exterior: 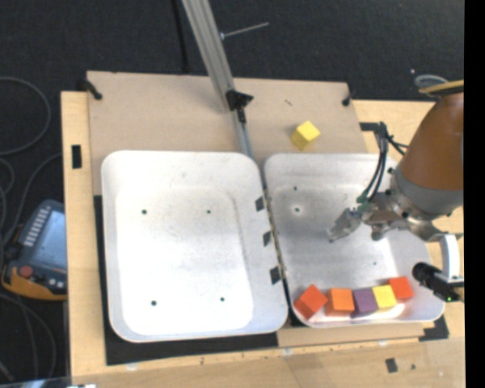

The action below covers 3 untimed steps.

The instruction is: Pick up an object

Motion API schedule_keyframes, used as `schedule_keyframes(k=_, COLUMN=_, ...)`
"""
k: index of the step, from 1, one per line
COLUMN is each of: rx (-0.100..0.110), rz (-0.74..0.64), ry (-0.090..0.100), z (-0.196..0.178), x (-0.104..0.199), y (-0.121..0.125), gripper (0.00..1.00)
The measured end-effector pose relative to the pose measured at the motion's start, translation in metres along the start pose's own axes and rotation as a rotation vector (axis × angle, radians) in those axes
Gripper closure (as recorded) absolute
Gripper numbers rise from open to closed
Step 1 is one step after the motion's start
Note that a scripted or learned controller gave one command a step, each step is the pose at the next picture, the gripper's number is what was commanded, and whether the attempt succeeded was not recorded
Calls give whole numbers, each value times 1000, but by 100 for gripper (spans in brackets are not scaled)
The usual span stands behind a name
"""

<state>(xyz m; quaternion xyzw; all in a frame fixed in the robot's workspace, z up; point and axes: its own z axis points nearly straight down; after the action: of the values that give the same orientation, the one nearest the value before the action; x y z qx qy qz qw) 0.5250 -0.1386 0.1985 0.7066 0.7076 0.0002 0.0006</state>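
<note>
Gripper: we see the grey two-finger gripper (346,225) reaching in from the right over the bare floor of the right-hand shallow white bin (307,180). Whether its fingers stand apart or together we cannot tell, and nothing visible sits between them.

Arm: the grey arm with the orange band (435,156) hangs over the bin's right rim.

Targets: five small blocks lie in a row along the near wall of that bin: a red-orange cube (311,300), an orange cube (341,300), a purple cube (364,300), a yellow cube (384,297) and a second red-orange cube (401,288). They are packed side by side, touching or nearly so, and sit well nearer the camera than the gripper.

Stray: a yellow block (305,134) rests on the tan bench board beyond the bins.

Other bin: the left-hand white bin (113,217) lies alongside.

Handling: we judge the cubes light, rigid and flat-faced — probably wood or foam, not fragile, with little tendency to slip.

Where to hold: opposite flat faces. Within the row the neighbours block the sides, so we would favour an end cube — the leftmost red-orange one looks the most open — or close across the row's front and back faces.

Risk: the near wall crowds a finger.
</note>
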Motion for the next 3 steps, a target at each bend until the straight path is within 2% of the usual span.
schedule_keyframes(k=1, rx=-2, rz=-9, ry=3, z=-19, x=117, y=23, gripper=0)
schedule_keyframes(k=2, rx=2, rz=4, ry=-1, z=3, x=87, y=27, gripper=0)
schedule_keyframes(k=3, rx=3, rz=4, ry=0, z=2, x=97, y=-37, gripper=0)
